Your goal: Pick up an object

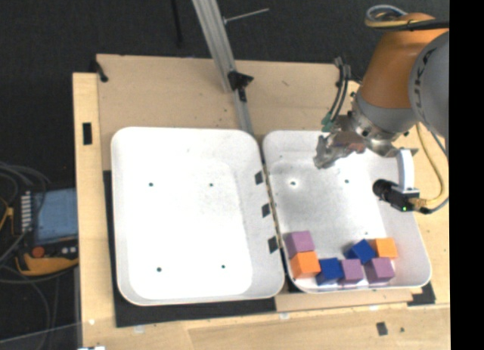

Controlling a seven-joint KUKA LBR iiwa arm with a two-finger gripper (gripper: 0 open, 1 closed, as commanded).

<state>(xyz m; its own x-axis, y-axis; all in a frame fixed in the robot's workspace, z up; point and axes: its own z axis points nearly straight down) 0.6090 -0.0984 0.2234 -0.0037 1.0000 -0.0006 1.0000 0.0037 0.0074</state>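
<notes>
Gripper (327, 153) poised over the upper part of the right bin (302, 148), hung from the grey wrist and orange-banded arm (393, 69) reaching in from the right. Finger spread impossible to tell at this slant; nothing visible between them, so no grasp to report. Beneath and around the tool, bare white bin floor. Well apart, along the near edge of the same bin, a huddle of blocks: purple cube (300, 241) touching orange cube (305, 263), then blue block (330, 270), a second purple block (352, 270), a third purple block (380, 269), another blue block (362, 250) and a small orange block (386, 247). Left bin (125, 190) alongside. Judged progress: early, nothing lifted, approach, descent and closure all left.
</notes>
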